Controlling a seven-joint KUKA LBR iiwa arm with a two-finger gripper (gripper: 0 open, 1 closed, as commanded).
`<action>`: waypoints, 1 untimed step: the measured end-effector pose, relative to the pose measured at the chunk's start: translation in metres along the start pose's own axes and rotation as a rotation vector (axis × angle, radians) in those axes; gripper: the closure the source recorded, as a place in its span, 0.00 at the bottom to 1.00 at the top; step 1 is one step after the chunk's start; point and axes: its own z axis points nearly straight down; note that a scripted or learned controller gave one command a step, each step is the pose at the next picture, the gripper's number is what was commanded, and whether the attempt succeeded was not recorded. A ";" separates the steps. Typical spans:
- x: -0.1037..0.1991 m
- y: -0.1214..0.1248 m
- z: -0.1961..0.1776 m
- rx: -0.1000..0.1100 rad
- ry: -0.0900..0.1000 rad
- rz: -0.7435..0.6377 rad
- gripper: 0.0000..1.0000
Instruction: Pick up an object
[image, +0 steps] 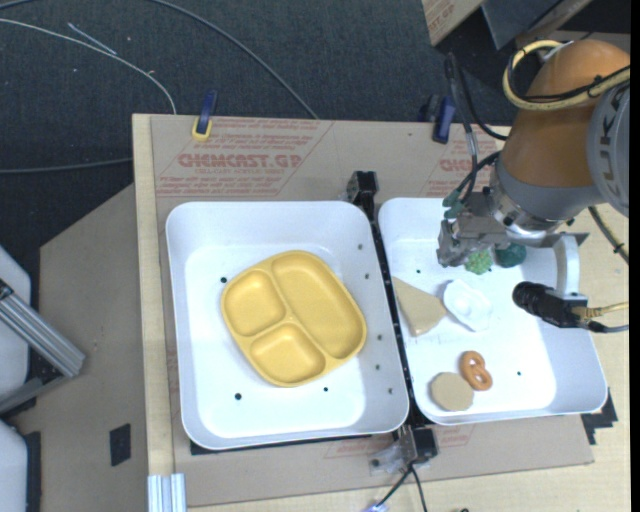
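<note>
The arm reaches into the right bin (575, 390), and its gripper (462, 246) hangs low near the far side. It is too dark down there to tell how the gripper is set, and nothing can be seen held in it.

A small green thing (481, 262) sits just beside the gripper, on its right and partly tucked under it. This looks like the thing to grab. To do it well, the arm should slide over a bit so the green thing sits right in the middle, then go straight down and squeeze softly.

The green thing is lumpy and partly hidden, so which way it points cannot be told. Its long side cannot be told either.

A white crumpled lump (468, 303) lies near the gripper, toward the front. The gripper should not bump it.
</note>
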 end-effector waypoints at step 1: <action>0.041 0.026 -0.003 -0.001 0.001 0.000 1.00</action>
